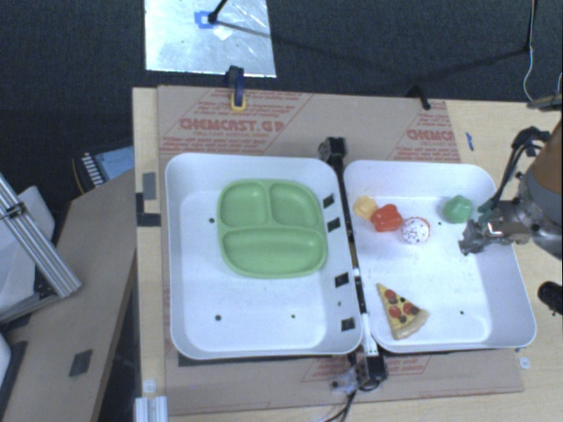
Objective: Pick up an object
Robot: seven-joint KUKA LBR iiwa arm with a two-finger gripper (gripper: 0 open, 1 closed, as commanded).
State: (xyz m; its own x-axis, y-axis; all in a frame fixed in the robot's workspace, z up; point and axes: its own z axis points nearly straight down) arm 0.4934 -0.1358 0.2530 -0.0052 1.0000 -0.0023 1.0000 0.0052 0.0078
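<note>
The right bin (493,315) holds a small yellow piece (364,207), a red toy pepper (386,218), a white-and-pink round piece (415,230), a green piece (457,207) and a toy pizza slice (401,310). My gripper (475,239) hangs at that bin's right side, just below and to the right of the green piece. Nothing is visible between its tips. It sits apart from the white-and-pink piece, which lies to its left.
The left bin (198,323) carries a green divided plate (271,228). A black divider with clips (345,236) runs between the bins. Cardboard (264,121) lies under both bins, and a foil sheet (209,23) sits beyond the bench.
</note>
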